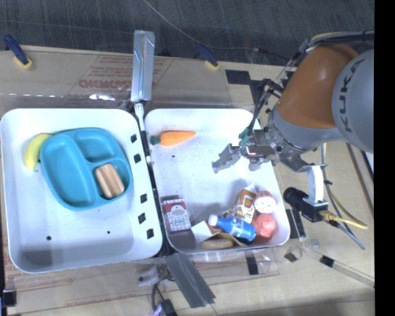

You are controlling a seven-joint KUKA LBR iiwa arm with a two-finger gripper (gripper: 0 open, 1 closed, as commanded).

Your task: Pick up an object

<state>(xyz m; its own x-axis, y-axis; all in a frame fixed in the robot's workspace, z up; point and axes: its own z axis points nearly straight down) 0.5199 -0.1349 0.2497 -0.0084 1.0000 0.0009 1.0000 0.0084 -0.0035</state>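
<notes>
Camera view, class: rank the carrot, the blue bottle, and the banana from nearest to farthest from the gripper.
Measured from the gripper:
1. Carrot, in the right bin's far-left corner.
2. Blue bottle, among the clutter at the right bin's near edge.
3. Banana, at the left bin's left side, beside the blue plate.

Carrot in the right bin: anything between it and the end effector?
Nothing visible. The carrot lies alone at the right bin's far left corner; bare bin floor separates it from the end effector. The other items are heaped at the near edge, off that line.
</notes>
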